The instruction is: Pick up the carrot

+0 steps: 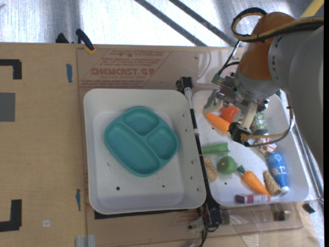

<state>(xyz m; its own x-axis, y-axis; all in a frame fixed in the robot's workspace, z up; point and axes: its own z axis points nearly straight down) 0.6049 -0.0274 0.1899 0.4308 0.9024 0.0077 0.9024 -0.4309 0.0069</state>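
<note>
In the right bin (295, 189), an orange carrot (218, 121) lies tilted near the left wall. A second carrot (253, 181), with a green top, lies towards the front of the same bin. My gripper (227, 107) hangs low over the back of the bin, just above and to the right of the first carrot. A red-orange piece (230, 111) sits right under the gripper. The wrist hides what lies directly below it.
Around the carrots lie a green pod (215, 148), a round green fruit (226, 164), a tan stick (209, 169), a blue bottle (276, 169), a small jar (259, 123) and a pink marker (252, 198). The left bin (97, 189) holds a teal divided plate (141, 139).
</note>
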